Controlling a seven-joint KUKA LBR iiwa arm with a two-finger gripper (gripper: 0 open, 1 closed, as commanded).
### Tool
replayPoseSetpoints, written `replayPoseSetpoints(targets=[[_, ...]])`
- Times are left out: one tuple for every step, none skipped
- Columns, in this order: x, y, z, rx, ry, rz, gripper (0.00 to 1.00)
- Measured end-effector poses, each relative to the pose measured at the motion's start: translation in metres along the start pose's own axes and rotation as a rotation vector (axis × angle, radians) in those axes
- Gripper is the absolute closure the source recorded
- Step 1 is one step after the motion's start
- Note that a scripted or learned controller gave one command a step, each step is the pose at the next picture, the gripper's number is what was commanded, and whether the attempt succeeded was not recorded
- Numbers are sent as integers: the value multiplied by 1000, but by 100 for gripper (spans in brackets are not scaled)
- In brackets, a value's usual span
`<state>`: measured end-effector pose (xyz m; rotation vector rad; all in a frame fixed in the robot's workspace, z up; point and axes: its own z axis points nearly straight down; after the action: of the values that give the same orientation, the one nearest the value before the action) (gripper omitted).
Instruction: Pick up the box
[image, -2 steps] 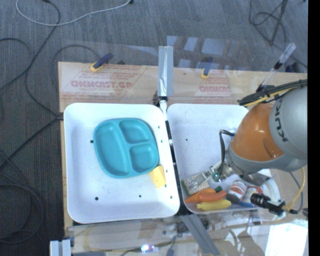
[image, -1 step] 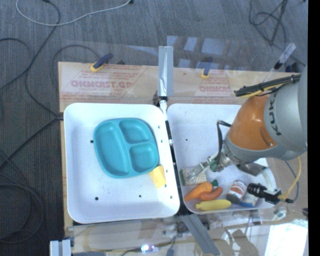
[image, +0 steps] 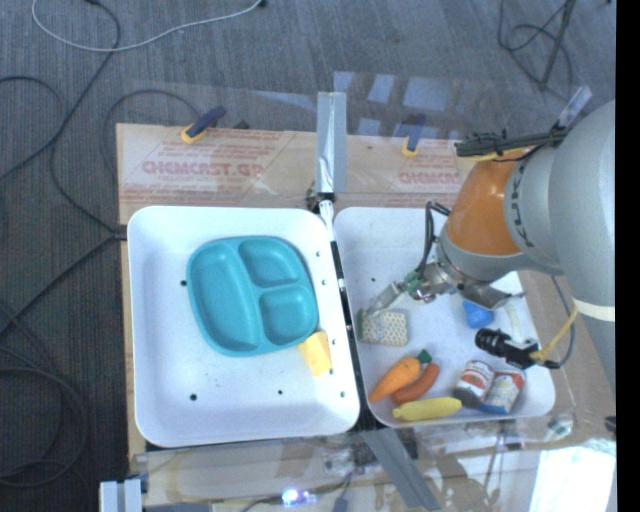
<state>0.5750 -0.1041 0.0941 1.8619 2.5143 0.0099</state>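
R bin (image: 372, 232) back bare, box (image: 497, 392) front-R corner, pincer (image: 385, 300) near sponge (image: 385, 327)

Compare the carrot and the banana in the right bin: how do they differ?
The carrot is orange with a green top; the banana is plain yellow. The carrot lies on a slant, the banana almost level, nearer the bin's front wall. The carrot looks thicker. Both lie flat in the right bin, untouched.

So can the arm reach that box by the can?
Probably yes: nothing covers the box, and the arm is over the same bin. The can right beside it may get in the way.
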Motion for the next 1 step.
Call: replayPoseSetpoints(targets=[[0, 0, 0, 0, 0, 0, 0]])
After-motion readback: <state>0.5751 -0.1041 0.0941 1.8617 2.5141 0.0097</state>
